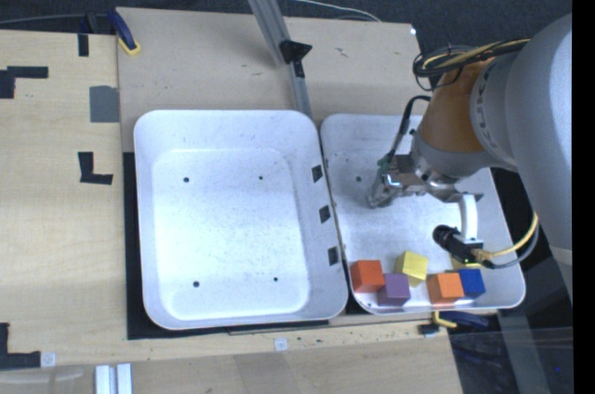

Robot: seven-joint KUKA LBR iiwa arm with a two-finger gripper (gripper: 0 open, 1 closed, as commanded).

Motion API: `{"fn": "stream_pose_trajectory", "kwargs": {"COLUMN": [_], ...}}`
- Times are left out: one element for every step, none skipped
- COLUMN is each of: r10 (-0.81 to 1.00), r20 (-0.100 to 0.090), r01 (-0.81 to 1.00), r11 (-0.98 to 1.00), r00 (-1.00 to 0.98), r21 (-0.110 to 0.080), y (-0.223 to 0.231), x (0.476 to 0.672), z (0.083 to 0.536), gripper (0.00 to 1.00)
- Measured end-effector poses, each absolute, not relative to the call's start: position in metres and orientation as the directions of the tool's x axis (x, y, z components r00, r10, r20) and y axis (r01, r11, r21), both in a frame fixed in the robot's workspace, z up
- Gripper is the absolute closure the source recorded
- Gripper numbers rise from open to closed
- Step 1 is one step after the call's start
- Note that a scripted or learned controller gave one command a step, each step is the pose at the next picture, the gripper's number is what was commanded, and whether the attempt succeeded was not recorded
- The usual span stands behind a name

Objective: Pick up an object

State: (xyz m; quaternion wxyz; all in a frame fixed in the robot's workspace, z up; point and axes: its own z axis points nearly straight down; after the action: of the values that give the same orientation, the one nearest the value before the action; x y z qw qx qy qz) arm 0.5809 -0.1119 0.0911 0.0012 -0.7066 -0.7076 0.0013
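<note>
Several small blocks lie along the near edge of the right bin (358, 151): an orange block (367, 274), a purple block (397, 288), a yellow block (413, 266), a second orange block (447, 287) and a blue block (471, 281). My gripper (379, 194) hangs low over the middle of the right bin, well above and left of the blocks. Nothing shows between its tips, and their spacing is too small and dark to read.
The left bin (149, 141) stands beside the right one. A slanted metal rail (263, 2) reaches down to the bins' shared corner. The grey arm with its orange band (456, 118) and cables (483, 248) covers the right bin's right side.
</note>
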Motion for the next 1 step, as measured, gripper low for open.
{"fn": "stream_pose_trajectory", "kwargs": {"r10": [1.0], "r20": [0.0], "r01": [1.0], "r11": [0.0], "r00": [0.0], "r21": [-0.004], "y": [-0.1007], "x": [0.5659], "z": [0.0915], "gripper": [1.0]}}
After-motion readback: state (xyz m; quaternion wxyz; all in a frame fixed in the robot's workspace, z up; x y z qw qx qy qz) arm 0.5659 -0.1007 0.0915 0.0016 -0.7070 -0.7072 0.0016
